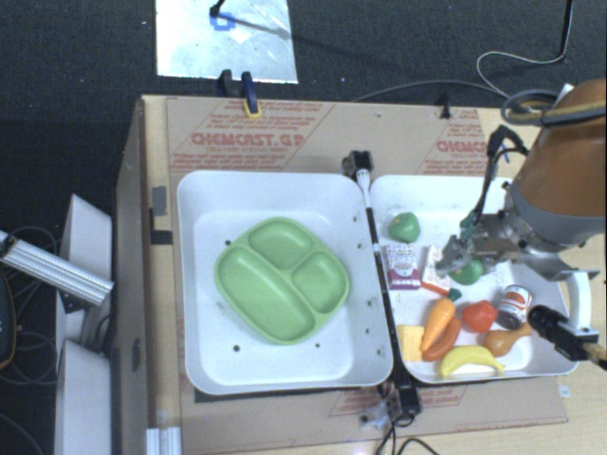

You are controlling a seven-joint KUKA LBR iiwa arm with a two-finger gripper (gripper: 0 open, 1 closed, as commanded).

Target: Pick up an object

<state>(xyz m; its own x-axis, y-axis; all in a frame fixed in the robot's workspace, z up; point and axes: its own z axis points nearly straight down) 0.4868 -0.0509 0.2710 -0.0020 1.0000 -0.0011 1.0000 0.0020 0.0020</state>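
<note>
Reaching into the right bin, nothing lifted yet.

My gripper hangs low over the shallow white right-hand bin, close above a small dark-green round toy that lies just beside an orange plastic carrot and a red toy tomato. I cannot tell how my fingers stand, and I see nothing held between them, so I judge the pick not yet made; grasp and lift remain. My arm comes in from the right, orange band above the wrist, wrist angled down and leftward into the bin. The light-green divided plate rests alone in the left bin.
</note>
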